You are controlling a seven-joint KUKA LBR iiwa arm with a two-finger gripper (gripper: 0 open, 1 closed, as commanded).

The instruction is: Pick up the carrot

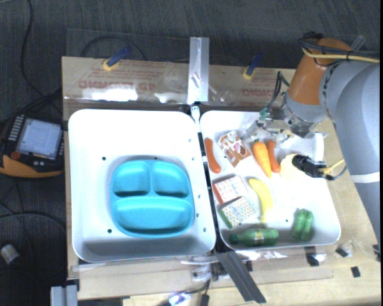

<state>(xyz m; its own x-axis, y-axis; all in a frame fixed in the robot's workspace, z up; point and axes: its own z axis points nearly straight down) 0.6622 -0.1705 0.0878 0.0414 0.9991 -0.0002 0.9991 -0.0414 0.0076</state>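
Note:
The carrot (262, 159) is orange and tapered. It lies in the upper middle of the right bin (329, 203), with its thick end toward the back wall. My gripper (270, 123) hangs over the bin's back part, just behind the carrot's thick end and slightly to its right. The grey wrist and the orange band (308, 76) rise behind the gripper, toward the right. From this angle the gripper's tip is a dark cluster, and nothing can be seen held in it.
The right bin also holds a red sausage (212, 156), a snack packet (233, 145), two small boxes (230, 187), a banana (263, 195), a cucumber (255, 236), a green pepper (302, 224) and a pale yellow item (290, 168). A blue divided plate (153, 196) sits in the left bin.

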